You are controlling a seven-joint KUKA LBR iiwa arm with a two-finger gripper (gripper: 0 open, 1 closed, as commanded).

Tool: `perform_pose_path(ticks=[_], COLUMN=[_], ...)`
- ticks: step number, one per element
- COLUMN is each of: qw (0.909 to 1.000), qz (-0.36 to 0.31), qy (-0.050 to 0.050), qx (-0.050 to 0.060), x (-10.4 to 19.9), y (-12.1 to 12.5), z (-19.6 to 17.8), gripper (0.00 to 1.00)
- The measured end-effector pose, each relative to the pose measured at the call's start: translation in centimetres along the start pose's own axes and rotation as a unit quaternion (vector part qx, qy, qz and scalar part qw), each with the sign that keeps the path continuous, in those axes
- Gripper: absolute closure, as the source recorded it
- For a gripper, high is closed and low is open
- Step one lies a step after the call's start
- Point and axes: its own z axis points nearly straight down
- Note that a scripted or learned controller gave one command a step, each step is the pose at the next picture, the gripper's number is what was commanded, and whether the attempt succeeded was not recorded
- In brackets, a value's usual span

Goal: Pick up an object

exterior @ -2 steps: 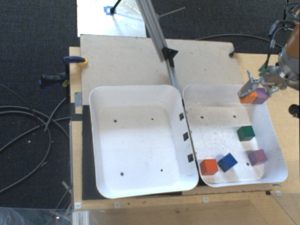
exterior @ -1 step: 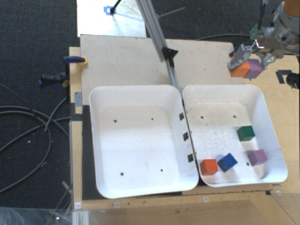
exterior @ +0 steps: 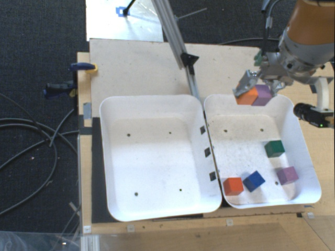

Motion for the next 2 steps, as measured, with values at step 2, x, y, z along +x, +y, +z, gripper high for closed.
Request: perform_pose_path(ticks=[2], qw=[1.0000], qz=[-0.001], qy=[0.000], qx=[0.002], x=[7.8], y=[-0.6], z=[8.0], gripper=[1.00])
